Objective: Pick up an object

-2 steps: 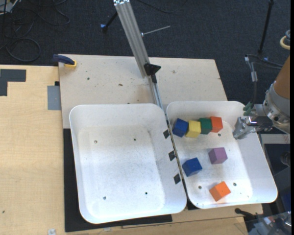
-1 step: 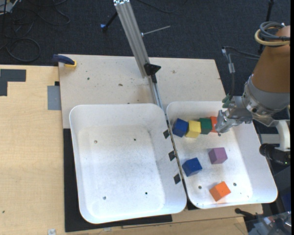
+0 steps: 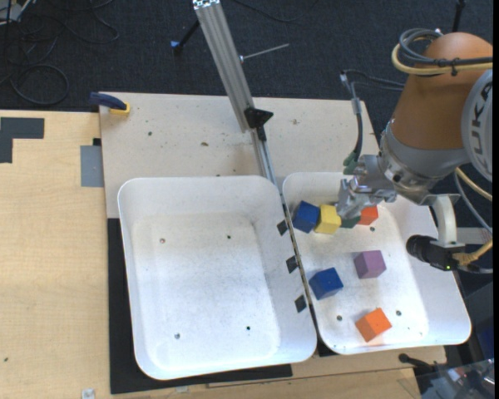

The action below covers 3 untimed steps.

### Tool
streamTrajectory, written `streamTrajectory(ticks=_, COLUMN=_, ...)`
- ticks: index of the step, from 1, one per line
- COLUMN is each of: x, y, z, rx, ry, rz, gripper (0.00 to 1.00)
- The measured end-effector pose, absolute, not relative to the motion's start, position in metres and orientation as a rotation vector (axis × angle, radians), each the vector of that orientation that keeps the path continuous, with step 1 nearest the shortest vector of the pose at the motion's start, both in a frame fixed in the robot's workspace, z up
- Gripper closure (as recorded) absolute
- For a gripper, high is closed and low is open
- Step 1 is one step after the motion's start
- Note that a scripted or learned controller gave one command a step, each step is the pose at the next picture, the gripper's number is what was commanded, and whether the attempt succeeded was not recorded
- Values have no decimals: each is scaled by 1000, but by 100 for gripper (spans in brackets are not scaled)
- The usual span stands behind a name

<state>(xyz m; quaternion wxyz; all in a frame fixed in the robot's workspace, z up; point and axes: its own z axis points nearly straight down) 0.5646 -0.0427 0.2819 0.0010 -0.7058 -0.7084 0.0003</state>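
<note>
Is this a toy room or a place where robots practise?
Probably a robot test lab: a grey arm with an orange band reaches over two shallow white plastic bins, small coloured blocks lie in one, and cables trail on the floor.

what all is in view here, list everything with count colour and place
blue blocks: 2, blue, right bin; one at its upper left beside the yellow block, one lower down near the divider
yellow block: 1, yellow, right bin, under the pincer
orange blocks: 2, orange, right bin; one near the front edge, one partly hidden behind the pincer
purple block: 1, purple, middle of right bin
bins: 2, white, side by side on the bench
metal rail: 1, silver, slanting above the bins
clamp: 1, blue and yellow, bench's far left corner
arm: 1, grey and orange, from the right
pincer: 1, grey, low over the yellow block
</note>
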Motion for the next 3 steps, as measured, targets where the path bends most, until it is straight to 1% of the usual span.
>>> streamTrajectory(ticks=2, x=591, y=44, z=239, rx=-2215, ry=-2221, rz=6, gripper=100)
streamTrajectory(ticks=3, x=614, y=93, z=223, rx=-2216, ry=-2223, rz=2, gripper=100)
